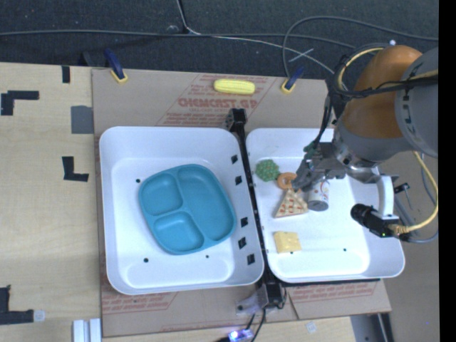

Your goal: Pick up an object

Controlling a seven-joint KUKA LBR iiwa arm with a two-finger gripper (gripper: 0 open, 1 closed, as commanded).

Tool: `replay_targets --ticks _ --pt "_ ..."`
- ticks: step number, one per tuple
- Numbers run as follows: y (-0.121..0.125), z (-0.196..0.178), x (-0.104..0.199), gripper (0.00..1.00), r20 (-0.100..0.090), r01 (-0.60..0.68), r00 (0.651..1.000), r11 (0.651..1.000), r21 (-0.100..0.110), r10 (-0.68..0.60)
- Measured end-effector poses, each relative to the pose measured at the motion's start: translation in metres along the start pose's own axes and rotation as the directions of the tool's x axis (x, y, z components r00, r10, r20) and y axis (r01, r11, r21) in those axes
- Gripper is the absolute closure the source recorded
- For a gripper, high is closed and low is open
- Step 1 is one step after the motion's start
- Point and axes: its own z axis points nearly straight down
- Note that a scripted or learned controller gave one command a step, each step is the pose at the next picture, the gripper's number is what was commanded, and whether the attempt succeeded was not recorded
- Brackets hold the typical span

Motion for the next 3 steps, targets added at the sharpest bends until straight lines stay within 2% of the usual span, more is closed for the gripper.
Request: replay_targets --ticks 1,3 --pt "0.02 -0.009 0.05 1.0 -0.001 0.001 1.0 1.0 -0.002 -0.001" --pt "0.056 0.01 0.162 1.0 -0.001 0.002 1.0 1.0 -0.001 -0.002"
